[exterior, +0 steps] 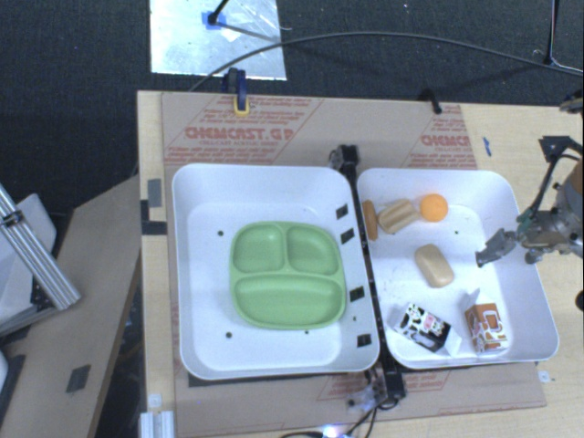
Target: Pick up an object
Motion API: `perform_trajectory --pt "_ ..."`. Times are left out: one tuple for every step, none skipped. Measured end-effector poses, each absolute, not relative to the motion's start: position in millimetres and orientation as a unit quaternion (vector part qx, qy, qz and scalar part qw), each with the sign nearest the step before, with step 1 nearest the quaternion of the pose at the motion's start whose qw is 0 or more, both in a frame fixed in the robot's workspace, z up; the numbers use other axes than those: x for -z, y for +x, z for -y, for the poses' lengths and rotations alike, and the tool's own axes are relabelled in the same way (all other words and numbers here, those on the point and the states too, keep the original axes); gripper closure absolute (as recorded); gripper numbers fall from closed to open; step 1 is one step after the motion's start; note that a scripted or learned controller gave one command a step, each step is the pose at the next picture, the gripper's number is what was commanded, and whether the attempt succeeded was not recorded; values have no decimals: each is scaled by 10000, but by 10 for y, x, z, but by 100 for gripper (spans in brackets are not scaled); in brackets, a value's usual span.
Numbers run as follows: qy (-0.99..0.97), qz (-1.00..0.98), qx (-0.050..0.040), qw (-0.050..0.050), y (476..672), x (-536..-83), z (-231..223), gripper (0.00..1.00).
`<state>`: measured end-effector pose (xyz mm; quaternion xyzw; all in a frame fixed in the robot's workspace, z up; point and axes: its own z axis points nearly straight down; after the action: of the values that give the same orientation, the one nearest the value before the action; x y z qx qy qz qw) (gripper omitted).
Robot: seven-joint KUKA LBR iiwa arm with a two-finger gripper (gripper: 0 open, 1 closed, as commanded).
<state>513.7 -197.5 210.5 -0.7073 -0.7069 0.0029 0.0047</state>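
your gripper point(493, 247) hangs over the right bin's point(529, 210) edge; the tan soap bar point(434, 265) lies just left. i can't tell its grip.

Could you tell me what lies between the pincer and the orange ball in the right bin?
In the camera view, bare white bin floor lies between the pincer and the orange ball; nothing stands between them.
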Motion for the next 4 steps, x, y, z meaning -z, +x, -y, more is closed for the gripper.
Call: perform_trajectory --pt "-7058 7084 2 -5 5167 -2169 1969 0" --pt "-7066 7076 -2 7 5200 -1550 1975 0" --pt "-7067 7076 -3 13 5169 -1123 1935 0" --pt "-7068 7074 2 2 5176 -835 1931 0"
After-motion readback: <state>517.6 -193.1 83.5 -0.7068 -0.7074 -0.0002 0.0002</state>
